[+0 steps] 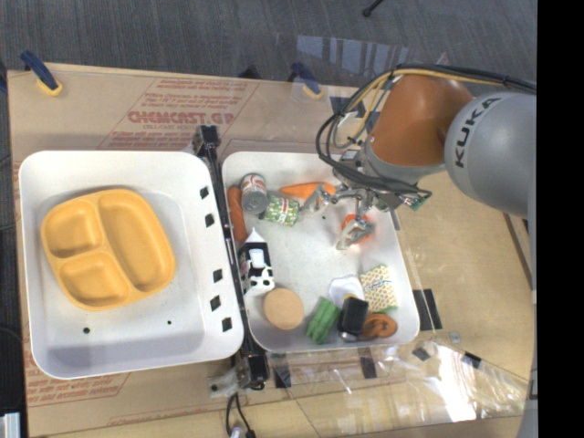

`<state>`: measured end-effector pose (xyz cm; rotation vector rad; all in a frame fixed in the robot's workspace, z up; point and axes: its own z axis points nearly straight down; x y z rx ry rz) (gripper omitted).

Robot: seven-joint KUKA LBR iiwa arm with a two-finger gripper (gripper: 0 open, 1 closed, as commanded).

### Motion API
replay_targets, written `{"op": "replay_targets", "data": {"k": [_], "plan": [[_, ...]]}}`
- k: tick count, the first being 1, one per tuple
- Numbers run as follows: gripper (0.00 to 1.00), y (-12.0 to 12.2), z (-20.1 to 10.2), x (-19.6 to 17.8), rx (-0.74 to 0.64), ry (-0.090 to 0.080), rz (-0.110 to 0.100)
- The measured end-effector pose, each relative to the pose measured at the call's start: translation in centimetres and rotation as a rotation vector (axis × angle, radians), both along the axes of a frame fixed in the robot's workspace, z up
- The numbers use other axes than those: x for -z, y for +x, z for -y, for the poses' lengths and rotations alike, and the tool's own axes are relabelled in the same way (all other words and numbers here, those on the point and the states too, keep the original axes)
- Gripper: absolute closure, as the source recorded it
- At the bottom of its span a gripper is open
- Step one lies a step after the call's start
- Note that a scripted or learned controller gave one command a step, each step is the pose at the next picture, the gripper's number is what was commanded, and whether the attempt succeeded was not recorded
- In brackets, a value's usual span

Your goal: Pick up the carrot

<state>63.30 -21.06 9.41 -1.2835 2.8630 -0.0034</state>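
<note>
The carrot point(301, 190), orange and tapered, lies near the back wall of the right bin point(409, 286), pointing left. My gripper point(345, 213) hangs over the bin's back right part, just right of the carrot's thick end and close to it. A small orange-red piece point(359, 231) shows right under the gripper; whether it is held is unclear. The arm's orange band point(411, 121) and grey body cover the bin's back right corner.
Around the carrot are a small can point(254, 185), a green-white packet point(283, 210) and a reddish sausage point(237, 213) by the left wall. Toward the front lie a cow-patterned carton point(257, 267), a tan disc point(283, 308), a green piece point(321, 320) and a patterned packet point(377, 286). The left bin point(55, 349) holds a yellow divided plate point(108, 245).
</note>
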Motion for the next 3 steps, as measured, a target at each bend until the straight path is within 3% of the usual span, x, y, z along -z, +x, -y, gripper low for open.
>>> {"op": "replay_targets", "data": {"k": [1, 2, 3], "plan": [[0.0, 1.6, 0.2, -0.1, -0.096, -0.003, 0.001], [0.0, 2.6, -2.3, -0.1, -0.076, -0.001, 0.004], [1.0, 2.8, -2.2, -1.3, -0.076, -0.002, 0.011]]}}
